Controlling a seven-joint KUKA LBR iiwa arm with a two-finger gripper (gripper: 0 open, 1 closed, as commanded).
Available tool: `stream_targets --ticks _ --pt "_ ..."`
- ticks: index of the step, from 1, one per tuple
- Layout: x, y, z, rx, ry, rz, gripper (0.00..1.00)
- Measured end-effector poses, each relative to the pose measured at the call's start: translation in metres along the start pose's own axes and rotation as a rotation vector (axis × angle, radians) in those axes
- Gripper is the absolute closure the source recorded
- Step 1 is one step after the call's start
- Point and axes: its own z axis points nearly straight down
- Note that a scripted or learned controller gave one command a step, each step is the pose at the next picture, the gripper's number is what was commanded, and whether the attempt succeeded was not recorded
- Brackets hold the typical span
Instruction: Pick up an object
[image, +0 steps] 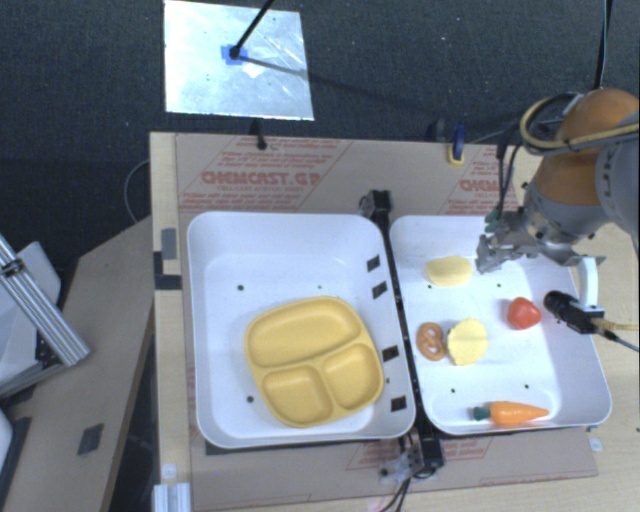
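In the right bin (580, 400) lie a pale yellow oval piece (449, 271), a red tomato-like piece (523, 313), a brown pretzel (431, 340), a pale yellow round piece (467, 342) and an orange carrot (513, 411). My gripper (492, 256) hangs over the bin's far part, just right of the oval piece. Nothing shows between its fingers.
The left bin (215, 300) holds a yellow tray (313, 358) with three compartments. A black clip strip runs between the bins. A metal sheet (236, 62) lies beyond the bench at the back. A metal frame stands at the far left.
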Motion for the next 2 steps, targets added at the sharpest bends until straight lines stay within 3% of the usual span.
stream_targets --ticks 2 --pt "0.003 -0.004 -0.097 -0.001 0.000 -0.002 1.00"
